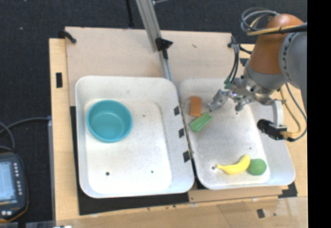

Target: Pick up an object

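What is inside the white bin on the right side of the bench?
The right white bin holds an orange block, a green flat block, a yellow banana and a green round fruit. The arm's gripper covers part of the bin's upper floor.

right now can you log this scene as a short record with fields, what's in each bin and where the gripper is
left bin: round teal plastic bowl near its left wall
right bin, upper left: orange block above a green rectangular block, close together
right bin, lower right: yellow toy banana touching a green ball
gripper: two-finger gripper over the right bin's upper part, right of the orange block, nothing seen between its fingers
task state: no object picked up yet
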`<state>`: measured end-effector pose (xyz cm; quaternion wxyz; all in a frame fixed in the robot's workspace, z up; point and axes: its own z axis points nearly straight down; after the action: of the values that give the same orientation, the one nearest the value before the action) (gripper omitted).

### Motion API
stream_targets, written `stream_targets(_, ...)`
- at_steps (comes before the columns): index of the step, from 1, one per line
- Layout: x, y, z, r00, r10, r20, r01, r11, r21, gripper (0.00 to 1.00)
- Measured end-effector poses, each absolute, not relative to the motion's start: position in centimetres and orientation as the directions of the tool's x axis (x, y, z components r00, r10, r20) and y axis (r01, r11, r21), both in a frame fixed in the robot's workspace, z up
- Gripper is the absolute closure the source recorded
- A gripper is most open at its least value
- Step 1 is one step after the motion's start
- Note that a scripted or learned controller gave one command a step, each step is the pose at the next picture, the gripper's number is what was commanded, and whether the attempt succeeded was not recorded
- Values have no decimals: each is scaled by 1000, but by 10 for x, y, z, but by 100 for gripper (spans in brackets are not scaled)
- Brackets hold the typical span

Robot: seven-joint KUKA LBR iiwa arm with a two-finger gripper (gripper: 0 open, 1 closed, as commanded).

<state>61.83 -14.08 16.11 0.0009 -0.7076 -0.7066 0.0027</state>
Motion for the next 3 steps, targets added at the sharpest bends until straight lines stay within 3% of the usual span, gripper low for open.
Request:
stream_targets(1,623,-136,115,-2,1000,-3,1000,2,-3,0)
stream_targets(2,625,-137,130,1,1000,-1,1000,-1,4,100)
stream_targets(3,627,-131,192,-3,1000,0,1000,3,7,100)
